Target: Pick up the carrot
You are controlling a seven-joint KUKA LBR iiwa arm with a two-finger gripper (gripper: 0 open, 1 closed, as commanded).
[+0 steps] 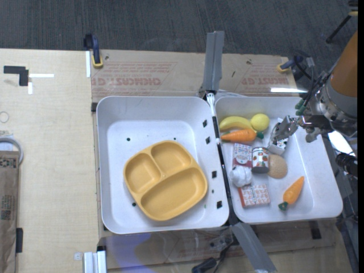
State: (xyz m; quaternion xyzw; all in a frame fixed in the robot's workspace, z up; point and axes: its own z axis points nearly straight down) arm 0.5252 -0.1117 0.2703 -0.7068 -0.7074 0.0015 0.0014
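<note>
Two carrot-like pieces lie in the right bin (327, 206). One orange carrot (239, 135) rests on its side just below the banana (235, 122), near the bin's left wall. A second carrot (293, 190) with a green stub lies tilted toward the front right corner. My gripper (281, 134) hangs over the bin's upper middle, to the right of the lemon (260, 121). It is roughly a carrot's length right of the first carrot and well behind the second. Nothing orange is in it.
Around the carrots lie a small red-and-white carton (242, 154), a little can (260, 160), a white lump (240, 176), a tan round piece (277, 167) and a red box (254, 196). The left bin (114, 152) holds a yellow divided plate (165, 180).
</note>
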